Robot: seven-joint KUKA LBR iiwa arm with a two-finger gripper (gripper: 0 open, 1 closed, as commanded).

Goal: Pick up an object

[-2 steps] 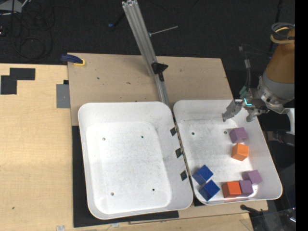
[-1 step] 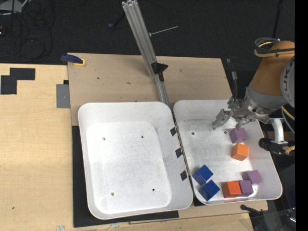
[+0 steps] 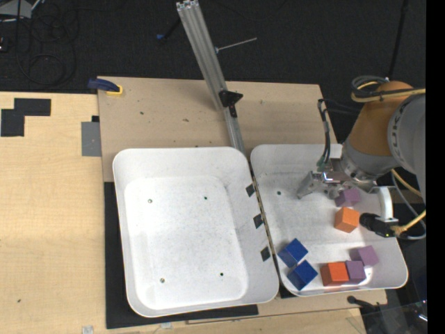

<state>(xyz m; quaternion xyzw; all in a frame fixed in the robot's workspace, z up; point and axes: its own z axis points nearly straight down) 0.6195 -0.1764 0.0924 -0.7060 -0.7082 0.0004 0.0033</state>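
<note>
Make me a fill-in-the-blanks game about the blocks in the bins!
1. All the blocks lie in the ____ bin.
2. The two blocks nearest the divider between the bins are ____.
3. The block just below the gripper is ____.

Missing words: right; blue; orange

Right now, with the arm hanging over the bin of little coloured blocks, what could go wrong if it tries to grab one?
The gripper sits beside a small purple block and an orange cube, so it might close on bare bin floor. The two blue cubes touch each other, and the orange and purple blocks crowd the right white bin's front rim, leaving little room for fingers.
</note>
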